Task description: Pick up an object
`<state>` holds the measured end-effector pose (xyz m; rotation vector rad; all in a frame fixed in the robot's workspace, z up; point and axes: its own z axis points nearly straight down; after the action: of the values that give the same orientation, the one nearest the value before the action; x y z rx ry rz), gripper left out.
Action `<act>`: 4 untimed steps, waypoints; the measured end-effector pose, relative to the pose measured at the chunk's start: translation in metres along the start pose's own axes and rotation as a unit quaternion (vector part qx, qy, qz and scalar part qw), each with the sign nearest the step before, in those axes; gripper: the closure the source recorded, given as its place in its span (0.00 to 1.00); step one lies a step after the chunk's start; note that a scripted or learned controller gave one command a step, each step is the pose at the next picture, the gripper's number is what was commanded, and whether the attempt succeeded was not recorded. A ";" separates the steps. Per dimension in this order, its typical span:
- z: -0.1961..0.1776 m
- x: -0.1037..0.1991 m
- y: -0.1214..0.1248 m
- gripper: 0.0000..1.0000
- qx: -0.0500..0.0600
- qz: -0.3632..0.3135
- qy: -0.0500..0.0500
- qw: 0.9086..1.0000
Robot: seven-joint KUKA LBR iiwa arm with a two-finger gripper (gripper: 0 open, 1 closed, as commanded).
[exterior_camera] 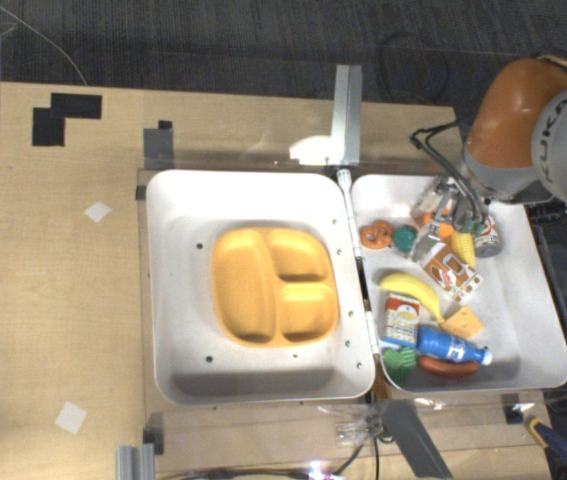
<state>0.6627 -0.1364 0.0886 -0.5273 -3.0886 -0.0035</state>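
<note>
Arm over right bin; claw [450,211] state cannot be told.
The banana [412,292] lies mid-bin, long axis running upper left to lower right. Right bin [548,353] also holds a blue bottle [450,347] and small box [400,320]. Left bin [173,268] holds a yellow divided tray [273,284].

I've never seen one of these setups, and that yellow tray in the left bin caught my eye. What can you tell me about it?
The yellow tray looks like smooth moulded plastic with rounded corners. It has three compartments: one long one along its left side and two smaller ones stacked on its right. It lies flat and face up near the middle of the left white bin, resting on the bin's floor. Nothing lies in it and nothing else touches it.
</note>
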 end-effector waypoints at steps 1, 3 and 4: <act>0.000 0.054 -0.094 0.00 0.001 -0.024 -0.010 1.000; 0.002 0.009 -0.064 0.00 -0.003 0.410 -0.007 0.912; 0.000 0.097 -0.107 0.00 -0.003 0.380 -0.008 0.925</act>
<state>0.5361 -0.2048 0.0890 -1.6702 -2.6715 -0.0034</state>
